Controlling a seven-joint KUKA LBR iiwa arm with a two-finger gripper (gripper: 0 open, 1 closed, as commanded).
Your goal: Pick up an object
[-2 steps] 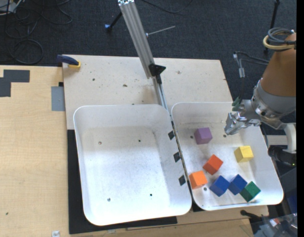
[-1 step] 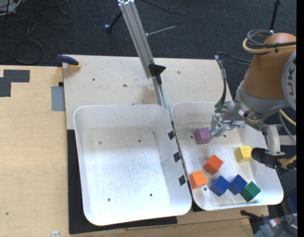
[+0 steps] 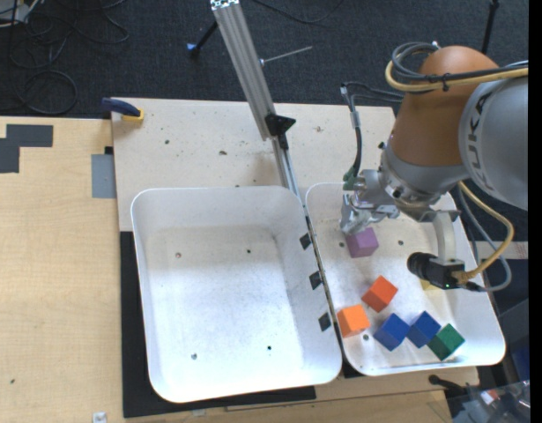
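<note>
Here the left bin (image 3: 218, 280) holds no objects, so everything the coming move turns on sits in the right bin (image 3: 482, 342), where the arm reaches in.

The purple cube (image 3: 362, 241) lies in the upper left part of that bin, near the divider between the two bins. The tool (image 3: 360, 211) hangs directly over it — from the tool, the cube sits at about six o'clock, right under the metal fingers and seemingly touching or just below their tips. Whether the fingers have closed on the cube I cannot tell: the wrist and the finger hardware hide the gap, and the cube's top edge runs into them at this slant.

The cube looks slightly turned, its edges not square with the bin walls, so a grasp would, I judge, depend on the fingers straddling two opposite faces rather than a corner.

From the purple cube, the other pieces lie toward four and five o'clock, well apart from the tool: an orange cube (image 3: 380, 293), a second orange cube (image 3: 353, 321) nearer the divider, then two blue cubes (image 3: 408, 331) touching each other, and a green cube (image 3: 447, 341) just beside them at the bin's lower right corner.

The purple cube is plainly the nearest candidate — if the fingers are around it, a straight lift should settle the matter.
</note>
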